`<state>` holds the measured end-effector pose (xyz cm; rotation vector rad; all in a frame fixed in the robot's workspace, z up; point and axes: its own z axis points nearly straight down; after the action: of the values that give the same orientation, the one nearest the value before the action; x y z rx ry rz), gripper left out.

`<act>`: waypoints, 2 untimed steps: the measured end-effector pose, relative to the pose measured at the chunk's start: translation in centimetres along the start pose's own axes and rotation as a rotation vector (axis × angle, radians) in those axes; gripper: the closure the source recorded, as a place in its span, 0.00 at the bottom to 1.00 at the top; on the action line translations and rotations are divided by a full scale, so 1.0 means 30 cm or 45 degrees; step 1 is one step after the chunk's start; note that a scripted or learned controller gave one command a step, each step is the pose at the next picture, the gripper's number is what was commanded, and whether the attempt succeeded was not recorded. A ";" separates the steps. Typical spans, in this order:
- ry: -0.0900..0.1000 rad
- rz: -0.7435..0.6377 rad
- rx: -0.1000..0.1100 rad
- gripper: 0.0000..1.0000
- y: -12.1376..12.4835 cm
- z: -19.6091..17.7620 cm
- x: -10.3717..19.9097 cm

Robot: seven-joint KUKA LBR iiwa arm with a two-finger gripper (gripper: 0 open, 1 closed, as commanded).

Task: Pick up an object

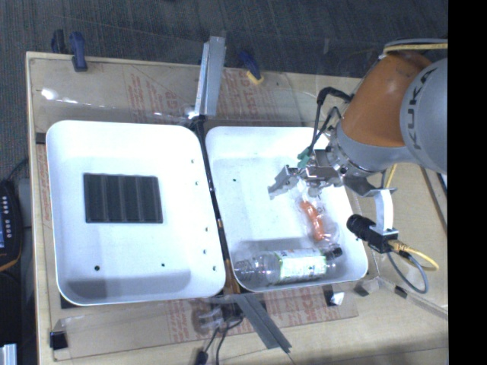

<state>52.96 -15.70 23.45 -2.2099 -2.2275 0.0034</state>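
The grey arm (403, 112) reaches over the right bin (228, 204) with its gripper (293, 182) low above the bin floor — whether it is open or closed cannot be told, and nothing shows in its grasp. A clear plastic bottle (289, 267) lies along the bin's near wall, long axis left to right, dark cap to the right. An orange packet (316, 219) lies just beside the gripper — toward the bottle.

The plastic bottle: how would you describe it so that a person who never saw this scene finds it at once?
Look in the right white bin, along its near wall. The plastic bottle lies there on its side, clear, with a white label and a dark cap. The orange packet beside it is smaller and flat.
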 end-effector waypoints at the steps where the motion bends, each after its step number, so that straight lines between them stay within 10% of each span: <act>1: -0.001 0.104 0.000 0.00 -0.067 0.168 -0.175; 2: -0.001 0.104 -0.001 0.00 -0.066 0.167 -0.175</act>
<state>50.99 -20.96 18.43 -2.2997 -2.1361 0.0035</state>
